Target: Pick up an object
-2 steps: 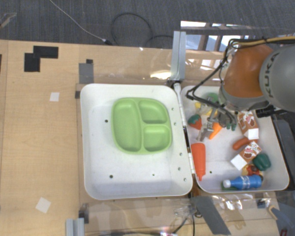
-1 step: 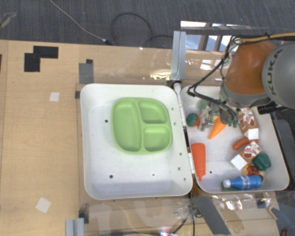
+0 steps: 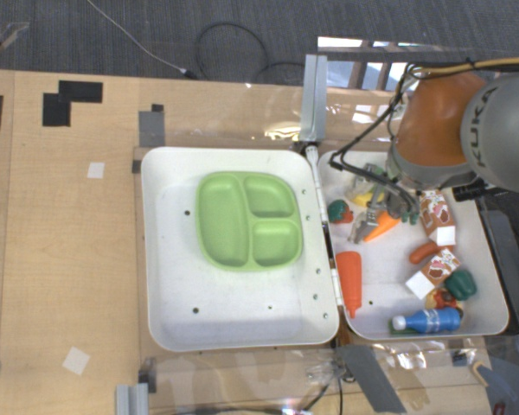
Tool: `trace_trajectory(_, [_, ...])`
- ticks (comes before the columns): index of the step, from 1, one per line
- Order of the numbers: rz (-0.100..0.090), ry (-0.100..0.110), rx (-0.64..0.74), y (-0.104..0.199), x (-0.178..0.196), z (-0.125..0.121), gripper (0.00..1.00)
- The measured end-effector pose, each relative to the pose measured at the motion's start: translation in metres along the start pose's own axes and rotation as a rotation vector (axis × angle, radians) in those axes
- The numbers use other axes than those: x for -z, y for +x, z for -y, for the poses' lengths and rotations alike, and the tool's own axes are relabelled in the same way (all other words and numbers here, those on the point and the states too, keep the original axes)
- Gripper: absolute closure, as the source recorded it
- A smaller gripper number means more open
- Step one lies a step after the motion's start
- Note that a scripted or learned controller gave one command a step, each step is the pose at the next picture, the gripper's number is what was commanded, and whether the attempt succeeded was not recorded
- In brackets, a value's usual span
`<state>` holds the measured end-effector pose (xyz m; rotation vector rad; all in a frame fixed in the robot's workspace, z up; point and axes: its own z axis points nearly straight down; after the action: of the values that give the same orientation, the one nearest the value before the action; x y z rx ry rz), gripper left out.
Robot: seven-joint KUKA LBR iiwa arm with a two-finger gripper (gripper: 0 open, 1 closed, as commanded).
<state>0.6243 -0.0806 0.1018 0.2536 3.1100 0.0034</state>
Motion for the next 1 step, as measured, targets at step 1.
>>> trace_trajectory(1, [-0.005, 0.001, -0.079, 0.0368, -0.0115, 0.0189, 0.0])
